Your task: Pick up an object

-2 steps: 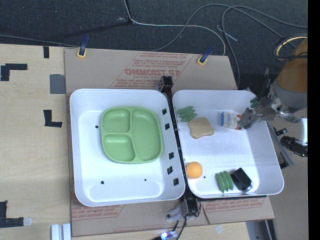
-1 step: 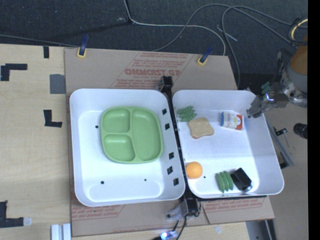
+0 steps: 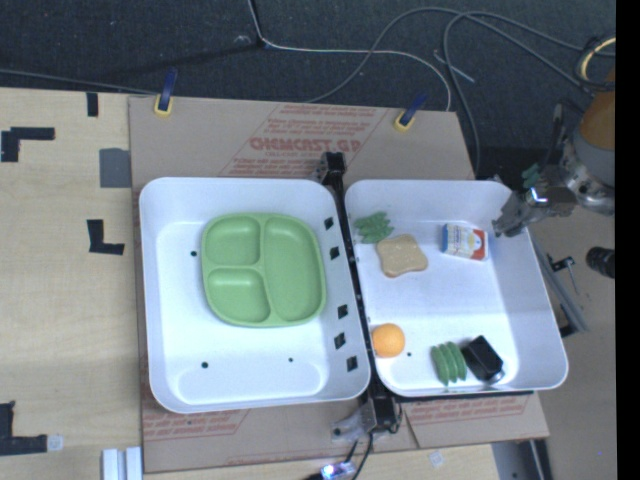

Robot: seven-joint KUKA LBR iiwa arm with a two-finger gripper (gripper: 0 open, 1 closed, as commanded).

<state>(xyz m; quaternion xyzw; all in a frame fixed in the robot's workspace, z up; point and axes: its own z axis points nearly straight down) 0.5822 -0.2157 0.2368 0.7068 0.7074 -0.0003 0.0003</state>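
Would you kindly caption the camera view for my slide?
Gripper at right bin's rim beside small carton; green divided plate in left bin.

cardboard sheet (image 3: pixel 300 143) | red print, inverted: "CHEMCAST GP" | smaller lines: illegible | small carton (image 3: pixel 464 240): label unreadable

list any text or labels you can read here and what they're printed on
"CHEMCAST GP": red print on the cardboard sheet under the bins, readable with effort.
Smaller red lines around it on the same sheet: too blurred to read.
Carton in the right bin: red and blue printing, too small to read.
Nothing legible on the green tray or the other items.
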